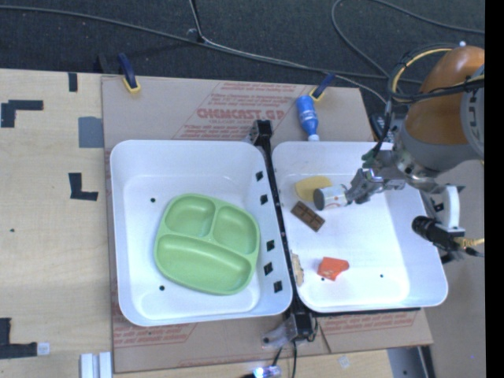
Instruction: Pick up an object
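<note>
You've got a cardboard sheet (pixel 236 109) with red printed lettering, too blurred to read, over a light wood bench (pixel 47 235); dark carpet (pixel 236 14) with loose cables behind. Two white bins side by side: left bin (pixel 130 172) holds a green divided tray (pixel 209 243). Right bin (pixel 409 290) holds a yellow piece (pixel 311 186), a brown bar (pixel 308 216), an orange-red object (pixel 333 268). A blue bottle (pixel 308 117) lies on the cardboard behind. Your arm (pixel 441 109) reaches in from the right, wrist low over the right bin. The gripper (pixel 346 196) pinches a small light cylinder with a dark end (pixel 328 198), just beside the yellow piece.
</note>
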Controlling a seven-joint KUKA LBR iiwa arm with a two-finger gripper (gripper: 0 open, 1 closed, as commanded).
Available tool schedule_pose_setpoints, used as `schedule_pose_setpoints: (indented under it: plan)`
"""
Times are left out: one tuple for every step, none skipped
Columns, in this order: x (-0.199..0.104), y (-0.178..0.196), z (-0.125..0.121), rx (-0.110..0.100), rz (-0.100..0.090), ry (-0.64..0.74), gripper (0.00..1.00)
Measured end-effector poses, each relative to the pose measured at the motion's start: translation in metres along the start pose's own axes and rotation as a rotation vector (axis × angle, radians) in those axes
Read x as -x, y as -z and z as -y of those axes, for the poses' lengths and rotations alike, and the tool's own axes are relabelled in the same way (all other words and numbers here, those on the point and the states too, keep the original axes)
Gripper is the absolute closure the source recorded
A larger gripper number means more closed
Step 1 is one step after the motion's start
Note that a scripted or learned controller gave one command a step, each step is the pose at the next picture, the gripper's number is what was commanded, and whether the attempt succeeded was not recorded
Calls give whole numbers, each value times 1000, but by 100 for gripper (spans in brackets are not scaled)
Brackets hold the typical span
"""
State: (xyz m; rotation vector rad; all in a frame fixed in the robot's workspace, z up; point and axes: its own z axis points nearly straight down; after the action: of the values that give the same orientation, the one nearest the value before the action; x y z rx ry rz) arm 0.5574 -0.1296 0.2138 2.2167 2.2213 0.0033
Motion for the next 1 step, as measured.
schedule_pose_setpoints:
  plan:
    - [2, 54, 9, 0, 0, -1, 100]
